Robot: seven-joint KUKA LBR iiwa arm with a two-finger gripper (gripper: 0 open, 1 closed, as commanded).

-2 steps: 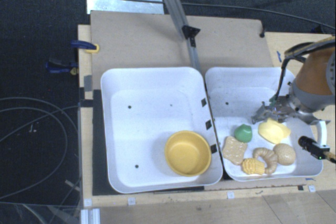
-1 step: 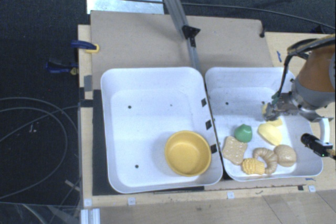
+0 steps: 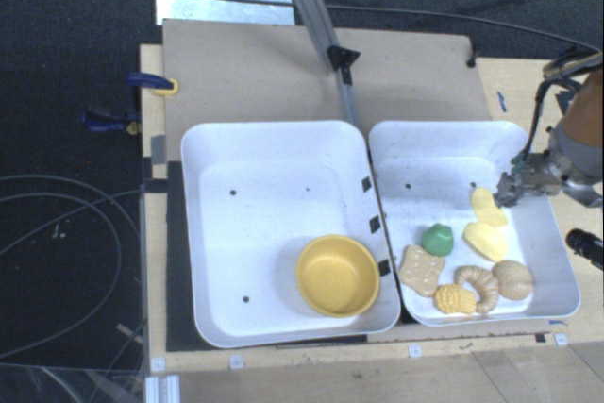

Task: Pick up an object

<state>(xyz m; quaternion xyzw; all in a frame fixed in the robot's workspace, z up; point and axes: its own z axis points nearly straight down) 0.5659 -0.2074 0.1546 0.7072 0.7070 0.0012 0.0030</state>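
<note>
Over the right bin, near its right wall, the gripper is low, just above a pale yellow piece. I cannot tell how it is set, nor if it touches the piece. Just beside lies a yellow wedge, then a green round toy, a cracker, a corn cob, a croissant and a bread roll. The left bin holds a yellow bowl.

A small pale yellow piece lies in the right bin near its right wall, just above a larger pale yellow wedge, touching the gripper.
</note>
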